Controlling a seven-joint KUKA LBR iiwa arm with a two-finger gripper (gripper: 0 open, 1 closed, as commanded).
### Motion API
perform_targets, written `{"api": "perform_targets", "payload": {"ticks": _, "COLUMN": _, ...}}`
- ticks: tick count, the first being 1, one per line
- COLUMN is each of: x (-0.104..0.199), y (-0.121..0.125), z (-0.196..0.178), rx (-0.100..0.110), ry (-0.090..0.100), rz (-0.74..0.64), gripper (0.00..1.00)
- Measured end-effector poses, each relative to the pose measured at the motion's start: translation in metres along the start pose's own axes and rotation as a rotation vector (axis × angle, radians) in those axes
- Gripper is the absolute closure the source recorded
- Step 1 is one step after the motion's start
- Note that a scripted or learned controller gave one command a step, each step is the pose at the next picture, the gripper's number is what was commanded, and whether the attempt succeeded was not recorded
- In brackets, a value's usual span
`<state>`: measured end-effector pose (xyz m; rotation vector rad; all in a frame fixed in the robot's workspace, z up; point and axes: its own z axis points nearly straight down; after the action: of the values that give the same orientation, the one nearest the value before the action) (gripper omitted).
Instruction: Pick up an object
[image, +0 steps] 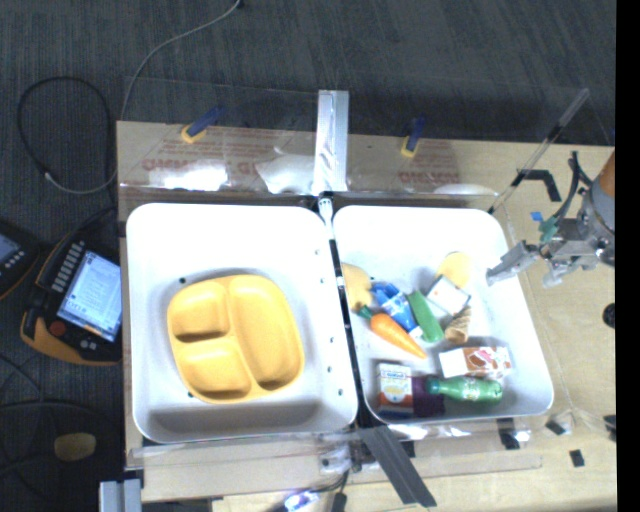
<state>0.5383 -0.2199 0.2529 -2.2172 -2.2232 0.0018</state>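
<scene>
Though carton (487, 360) bears print, none legible; hand (512, 262) at bin rim (520, 300), grasp state unclear.

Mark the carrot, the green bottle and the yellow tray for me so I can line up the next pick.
carrot (397, 337): camera view, middle of its orange body.
green bottle (470, 390): camera view, middle of its green body, lying on its side.
yellow tray (262, 325): camera view, floor of its large compartment, in the left bin.

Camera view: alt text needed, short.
Two white bins side by side: the left bin holds a yellow divided tray, the right bin a pile of toy food including a carrot and a green bottle. The gripper hangs over the right bin's far-right rim.
</scene>
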Motion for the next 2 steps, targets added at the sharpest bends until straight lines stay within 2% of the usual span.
{"api": "perform_targets", "payload": {"ticks": 1, "x": 0.052, "y": -0.028, "z": 0.129, "rx": 0.001, "ry": 0.001, "rz": -0.183, "gripper": 0.00}}
{"api": "perform_targets", "payload": {"ticks": 2, "x": 0.072, "y": 0.012, "z": 0.162, "rx": -0.009, "ry": -0.008, "rz": -0.532, "gripper": 0.00}}
